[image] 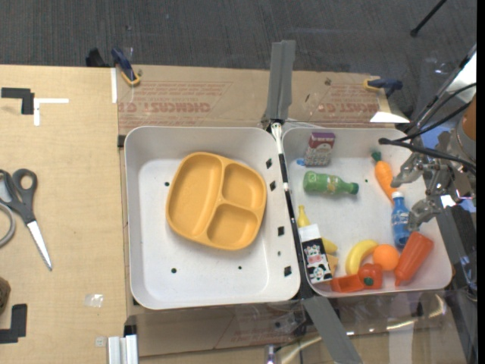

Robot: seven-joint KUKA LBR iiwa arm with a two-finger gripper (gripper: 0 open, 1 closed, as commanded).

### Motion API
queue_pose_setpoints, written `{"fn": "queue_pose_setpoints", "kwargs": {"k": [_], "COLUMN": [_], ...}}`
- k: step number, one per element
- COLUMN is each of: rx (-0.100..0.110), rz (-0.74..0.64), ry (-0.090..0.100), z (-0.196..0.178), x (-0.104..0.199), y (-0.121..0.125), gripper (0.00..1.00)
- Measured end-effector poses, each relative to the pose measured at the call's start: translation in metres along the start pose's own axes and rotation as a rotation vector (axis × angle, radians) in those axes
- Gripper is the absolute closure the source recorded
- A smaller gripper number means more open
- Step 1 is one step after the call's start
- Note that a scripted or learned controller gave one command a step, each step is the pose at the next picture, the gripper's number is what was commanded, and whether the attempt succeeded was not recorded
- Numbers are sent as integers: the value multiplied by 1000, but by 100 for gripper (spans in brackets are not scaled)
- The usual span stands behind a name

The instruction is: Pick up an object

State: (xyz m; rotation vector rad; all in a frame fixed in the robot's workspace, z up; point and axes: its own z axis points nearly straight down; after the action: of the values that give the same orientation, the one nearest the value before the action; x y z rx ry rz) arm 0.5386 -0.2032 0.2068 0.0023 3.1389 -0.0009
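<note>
My gripper (pixel 414 193) hangs over the right side of the right bin (pixel 341 161), its two fingers spread open with nothing between them. Just below and to its left stands a small blue bottle (pixel 399 221). An orange carrot (pixel 384 177) lies to the gripper's upper left. Along the bin's front lie an orange-red bottle (pixel 413 258), an orange (pixel 385 257), a banana (pixel 359 254) and a red toy (pixel 361 280). A green bottle (pixel 328 183) and a purple carton (pixel 320 149) sit at the back left.
A cow-patterned carton (pixel 315 258) with a yellow-tipped bottle (pixel 302 218) behind it lies along the right bin's left wall. The left bin (pixel 144 226) holds a yellow divided plate (pixel 216 201). Scissors (pixel 29 211) lie on the bench at far left.
</note>
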Motion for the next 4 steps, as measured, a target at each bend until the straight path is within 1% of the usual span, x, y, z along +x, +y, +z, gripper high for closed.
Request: {"fn": "queue_pose_setpoints", "kwargs": {"k": [1,2,3,4], "rx": [1,0,0,3], "rz": [-56,-71,-30,-33], "ry": [-2,0,-6,-12], "z": [114,114,112,101], "x": [-29,33,-113,-115], "y": [-9,-19,-2,-1], "gripper": [0,0,0,100]}}
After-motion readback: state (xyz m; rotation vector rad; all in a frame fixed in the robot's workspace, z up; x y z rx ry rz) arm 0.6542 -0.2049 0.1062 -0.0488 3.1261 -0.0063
